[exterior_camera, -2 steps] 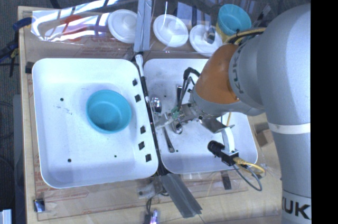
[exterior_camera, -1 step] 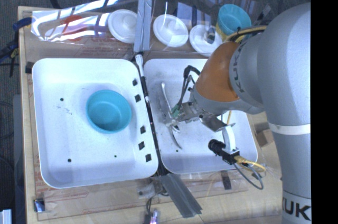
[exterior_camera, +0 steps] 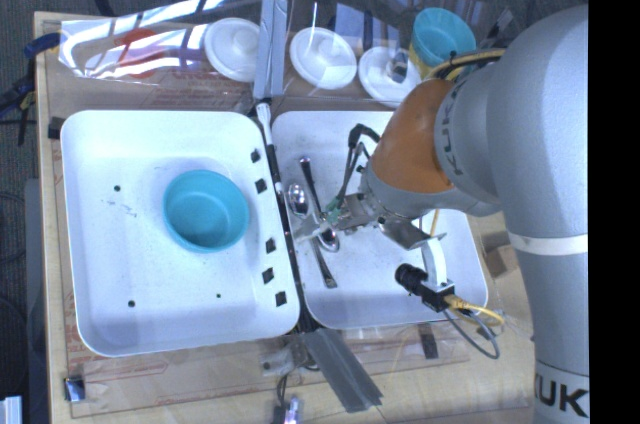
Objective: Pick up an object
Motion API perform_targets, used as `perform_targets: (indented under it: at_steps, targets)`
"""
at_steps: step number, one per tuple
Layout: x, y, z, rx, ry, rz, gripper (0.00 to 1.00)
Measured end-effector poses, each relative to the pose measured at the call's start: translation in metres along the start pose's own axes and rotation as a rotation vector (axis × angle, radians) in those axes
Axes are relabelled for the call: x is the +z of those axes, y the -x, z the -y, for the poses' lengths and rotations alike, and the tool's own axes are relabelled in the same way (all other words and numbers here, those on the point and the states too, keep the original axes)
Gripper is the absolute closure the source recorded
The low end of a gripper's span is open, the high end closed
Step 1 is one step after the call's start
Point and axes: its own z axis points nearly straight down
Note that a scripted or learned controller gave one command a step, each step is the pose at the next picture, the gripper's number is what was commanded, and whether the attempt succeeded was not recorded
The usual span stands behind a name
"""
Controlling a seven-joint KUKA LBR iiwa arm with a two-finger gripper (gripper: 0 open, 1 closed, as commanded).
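Reaching from the right, grey arm's pincer (exterior_camera: 335,217), grip state not discernible, sits low in the right white bin (exterior_camera: 455,297) among metal cutlery, a steel spoon (exterior_camera: 297,199) at its left edge; advisable: centre squarely over one handle before closing.

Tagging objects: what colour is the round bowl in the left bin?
Turquoise blue, plain; the round bowl sits in the left white bin, camera view.
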Motion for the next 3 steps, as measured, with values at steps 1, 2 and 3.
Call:
perform_targets:
  at_steps: [1,2,3]
  targets:
    - [-0.0064,-0.0007,-0.0011,-0.005,-0.004,-0.002,1.0]
    - [-0.0064,-0.0008,-0.0011,-0.006,-0.004,-0.002,0.0]
    - [-0.0126,-0.001,-0.0021,-0.01,-0.008,-0.004,1.0]
